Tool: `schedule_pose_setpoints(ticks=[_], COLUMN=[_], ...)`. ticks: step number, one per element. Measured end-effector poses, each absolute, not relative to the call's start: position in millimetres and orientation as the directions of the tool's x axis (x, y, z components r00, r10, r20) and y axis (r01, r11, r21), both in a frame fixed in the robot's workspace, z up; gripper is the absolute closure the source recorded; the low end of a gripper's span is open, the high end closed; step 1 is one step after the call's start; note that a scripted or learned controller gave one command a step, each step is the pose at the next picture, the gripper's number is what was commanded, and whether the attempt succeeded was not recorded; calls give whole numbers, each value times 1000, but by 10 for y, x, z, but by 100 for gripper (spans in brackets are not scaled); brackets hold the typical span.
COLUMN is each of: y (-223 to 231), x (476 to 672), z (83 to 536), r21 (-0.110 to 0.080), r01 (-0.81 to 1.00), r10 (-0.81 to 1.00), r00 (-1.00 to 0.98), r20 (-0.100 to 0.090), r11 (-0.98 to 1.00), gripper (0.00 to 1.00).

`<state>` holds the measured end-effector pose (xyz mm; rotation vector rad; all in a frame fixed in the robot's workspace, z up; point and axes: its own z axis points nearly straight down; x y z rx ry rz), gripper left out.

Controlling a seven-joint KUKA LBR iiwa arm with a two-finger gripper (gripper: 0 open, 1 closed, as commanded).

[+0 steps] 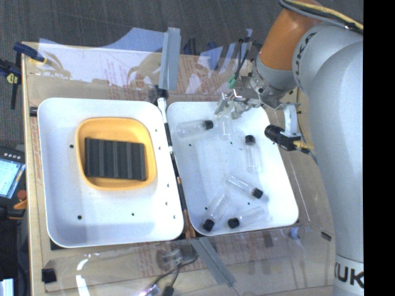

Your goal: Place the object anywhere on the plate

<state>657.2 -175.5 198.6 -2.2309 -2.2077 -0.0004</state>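
Gripper: two-finger metal gripper (229, 105), upper right of frame, over right white bin (281, 193); grip state cannot be told.
Objects: clear black-capped plastic vials (193, 127), scattered in right bin.
Plate: yellow rectangular plate (115, 130), in left white bin (58, 196).

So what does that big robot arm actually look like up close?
The bulky rounded arm is smooth light grey metal, with a glossy orange band above the wrist. Black letters "KU" mark its base. At the tip sits a small silvery metal gripper with thin cables running by it.

Bulky grey arm (333, 134), orange wrist band (281, 39), white KUKA lettering
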Motion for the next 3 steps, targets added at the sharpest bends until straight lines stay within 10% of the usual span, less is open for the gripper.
schedule_pose_setpoints(ticks=[2,3], y=[-361,-366], x=[6377,6377], z=[2469,2468], r21=[-1,-1], r01=[923,923], r10=[923,923], r00=[-385,-384], r20=[-1,-1], r11=[385,384], gripper=[100,0])
